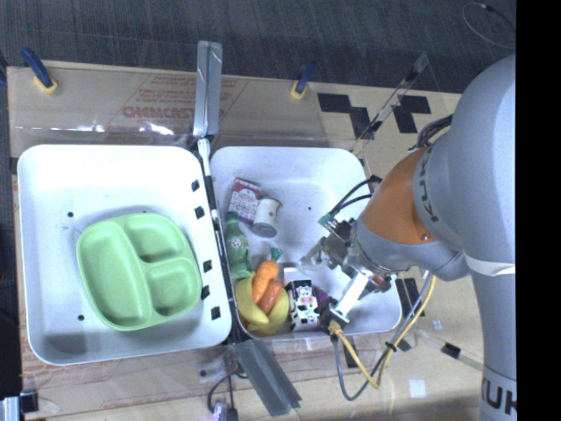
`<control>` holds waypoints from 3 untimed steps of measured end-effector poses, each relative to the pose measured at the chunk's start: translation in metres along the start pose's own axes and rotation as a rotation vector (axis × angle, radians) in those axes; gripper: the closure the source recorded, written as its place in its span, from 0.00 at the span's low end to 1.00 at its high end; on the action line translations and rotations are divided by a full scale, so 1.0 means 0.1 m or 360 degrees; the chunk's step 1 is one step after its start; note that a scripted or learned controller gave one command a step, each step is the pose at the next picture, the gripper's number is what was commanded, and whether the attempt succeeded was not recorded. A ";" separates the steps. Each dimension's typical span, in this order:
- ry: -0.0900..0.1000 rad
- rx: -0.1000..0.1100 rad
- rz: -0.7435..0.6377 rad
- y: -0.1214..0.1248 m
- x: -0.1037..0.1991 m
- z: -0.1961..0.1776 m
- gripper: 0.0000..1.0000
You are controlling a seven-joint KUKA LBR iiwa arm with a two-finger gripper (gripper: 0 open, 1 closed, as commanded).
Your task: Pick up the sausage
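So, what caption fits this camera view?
Robot arm over the right bin of toy food; a green divided plate sits in the left bin.

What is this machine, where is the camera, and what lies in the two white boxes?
This is a grey robot arm with an orange band, reaching in from the right. Its gripper hangs over the right bin; I cannot tell whether it holds anything. One fixed camera looks down at a slant. The left bin holds a green plate. The right bin holds small things heaped by its left wall: a carton, a can, a green bottle, a banana and an orange-red piece, perhaps the sausage.
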State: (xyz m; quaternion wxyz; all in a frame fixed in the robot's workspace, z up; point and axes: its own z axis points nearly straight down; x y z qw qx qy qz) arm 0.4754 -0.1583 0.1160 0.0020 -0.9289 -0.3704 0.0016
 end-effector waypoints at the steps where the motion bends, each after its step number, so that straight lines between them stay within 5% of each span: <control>1: 0.0001 0.0000 0.0232 0.61 0.72 -0.39 0.00; 2: -0.0004 0.0010 0.0215 0.59 0.73 -0.48 1.00; 3: -0.0002 0.0002 0.0116 0.48 -0.18 0.19 1.00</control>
